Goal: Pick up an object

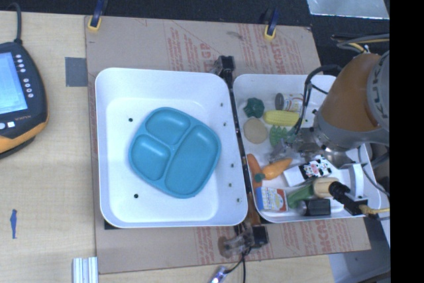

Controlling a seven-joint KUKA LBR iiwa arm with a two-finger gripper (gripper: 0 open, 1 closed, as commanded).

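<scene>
Bench w/ 2 bins, right bin crowded, jaws' state unclear, left bin roomy.

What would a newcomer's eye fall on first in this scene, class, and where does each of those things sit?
First, the blue divided plate, lying alone in the left white bin. Next, the right bin, crowded with small toy foods such as a corn cob and a carrot. Then the grey arm with its orange band, reaching in from the right over that cluttered bin.
</scene>
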